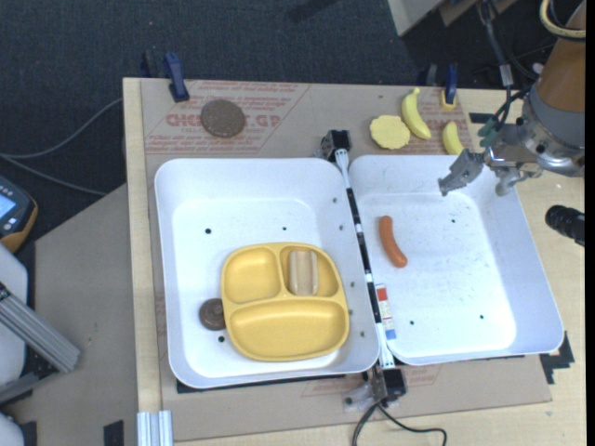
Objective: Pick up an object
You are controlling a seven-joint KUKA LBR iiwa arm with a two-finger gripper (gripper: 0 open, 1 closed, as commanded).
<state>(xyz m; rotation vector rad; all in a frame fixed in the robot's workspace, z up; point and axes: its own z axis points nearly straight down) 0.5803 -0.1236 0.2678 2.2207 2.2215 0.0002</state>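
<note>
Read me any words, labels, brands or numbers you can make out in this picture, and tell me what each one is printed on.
"CHO...": faded red lettering on the cardboard sheet under the bins, partly covered by a brown disc; the rest is too blurred to read.
Smaller red line above it on the same cardboard: too small to read.
Label with red and blue marks on the divider between the bins: too small to read.

Orange-red sausage (391, 241), short and slightly curved, lies flat on the floor of the right bin (493, 333), in its left half near the dividing wall, its long axis running from far-left to near-right. Nothing touches it.
</note>
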